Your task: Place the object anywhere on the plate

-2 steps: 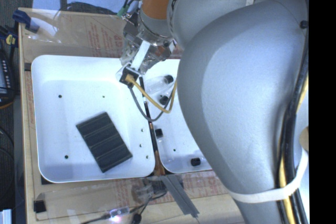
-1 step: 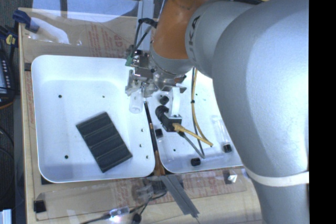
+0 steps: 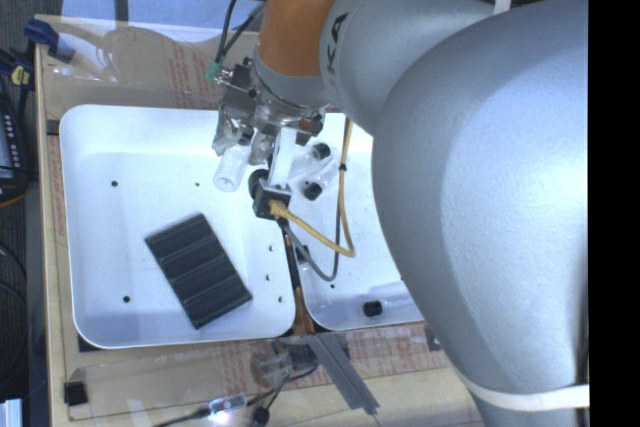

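A dark grey ribbed rectangular plate [image 3: 198, 270] lies flat and slanted in the lower middle of the left bin [image 3: 90, 215]. My gripper [image 3: 240, 163] hangs over the upper right part of that bin, up and to the right of the plate and apart from it. A small black object [image 3: 372, 308] rests near the front edge of the right bin [image 3: 345, 315], partly hidden by the arm. I see nothing held at the gripper.
The big grey arm [image 3: 470, 165] with its orange band [image 3: 300, 5] covers most of the right bin. Cables [image 3: 315, 240] dangle from the wrist over the ridge between the bins. A metal bracket [image 3: 335, 370] and clutter sit on the bench's front edge.
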`<state>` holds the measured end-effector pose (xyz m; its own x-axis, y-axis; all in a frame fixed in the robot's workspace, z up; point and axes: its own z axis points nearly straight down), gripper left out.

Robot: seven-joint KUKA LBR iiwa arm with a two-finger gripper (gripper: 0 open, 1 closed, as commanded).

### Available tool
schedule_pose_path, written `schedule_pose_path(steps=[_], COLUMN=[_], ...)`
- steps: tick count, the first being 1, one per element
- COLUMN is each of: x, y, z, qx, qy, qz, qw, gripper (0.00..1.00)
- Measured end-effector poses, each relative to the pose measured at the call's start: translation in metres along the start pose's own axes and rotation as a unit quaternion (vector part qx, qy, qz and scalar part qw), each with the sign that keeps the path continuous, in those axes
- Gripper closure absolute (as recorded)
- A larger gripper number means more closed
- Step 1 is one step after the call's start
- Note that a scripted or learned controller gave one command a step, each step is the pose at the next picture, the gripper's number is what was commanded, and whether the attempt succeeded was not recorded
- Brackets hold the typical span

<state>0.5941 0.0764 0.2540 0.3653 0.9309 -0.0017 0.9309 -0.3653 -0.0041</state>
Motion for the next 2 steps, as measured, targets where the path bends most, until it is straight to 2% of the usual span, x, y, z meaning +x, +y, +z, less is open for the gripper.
schedule_pose_path(steps=[1, 2], x=[0.056, 0.003], y=[0.016, 0.043], z=[0.108, -0.022], qx=[0.002, -0.001], qy=[-0.001, 0.001], qz=[0.08, -0.008], qw=[0.9968, 1.0], gripper=[1.0, 1.0])
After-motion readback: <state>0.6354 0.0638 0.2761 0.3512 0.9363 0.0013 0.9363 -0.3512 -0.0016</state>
